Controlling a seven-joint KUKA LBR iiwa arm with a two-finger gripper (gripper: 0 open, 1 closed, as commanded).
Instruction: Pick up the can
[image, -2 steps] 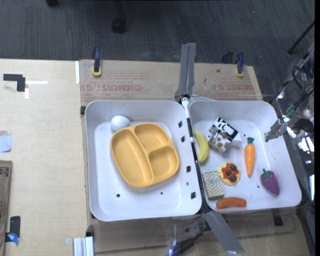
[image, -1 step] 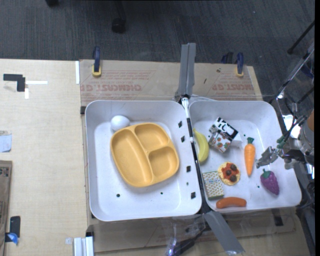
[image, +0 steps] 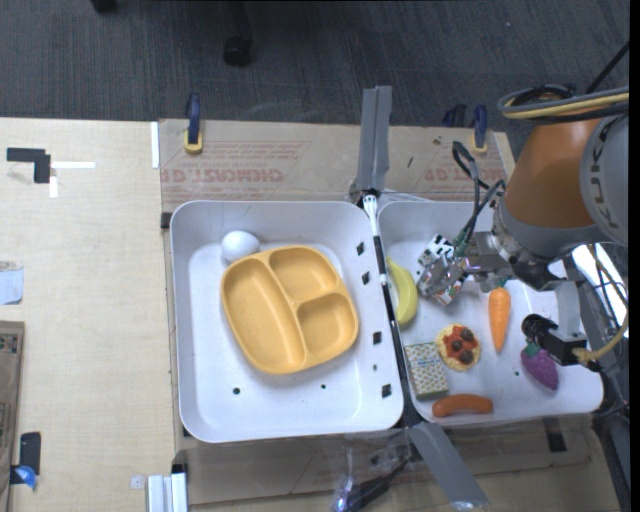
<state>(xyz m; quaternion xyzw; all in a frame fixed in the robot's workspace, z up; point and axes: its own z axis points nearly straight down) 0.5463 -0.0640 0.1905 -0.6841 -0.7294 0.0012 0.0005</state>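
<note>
White bins: two sit side by side on the table (image: 80, 300), the left bin (image: 185, 300) and the right bin (image: 575, 405) touching along their inner walls.
Arm: my grey arm (image: 560, 180) with its orange band comes in from the right and hangs over the back of the right bin.
Gripper: my gripper (image: 440, 275) is low in the right bin's back-left part, just beside the banana and left of the carrot.
Gripper state: I cannot tell whether it is released or clenched; the tip is a small black-and-white jumble from this angle.
Can: I cannot tell where it lies; nothing in my gripper reads clearly as a can.
Banana: a yellow banana (image: 403, 290) lies along the right bin's left wall.
Carrot: an orange carrot (image: 498, 315) lies pointing toward the front.
Tart: a small round tart (image: 459, 346) with dark berries sits near the bin's middle, touching a speckled square block (image: 427, 368) on its left.
Sausage: a reddish sausage (image: 462, 405) lies along the front wall.
Eggplant: a purple eggplant (image: 541, 368) rests toward the right side.
Left bin: a yellow divided plate (image: 290, 308) fills its middle, with a white egg-like ball (image: 240, 243) touching the plate's back-left edge.
</note>
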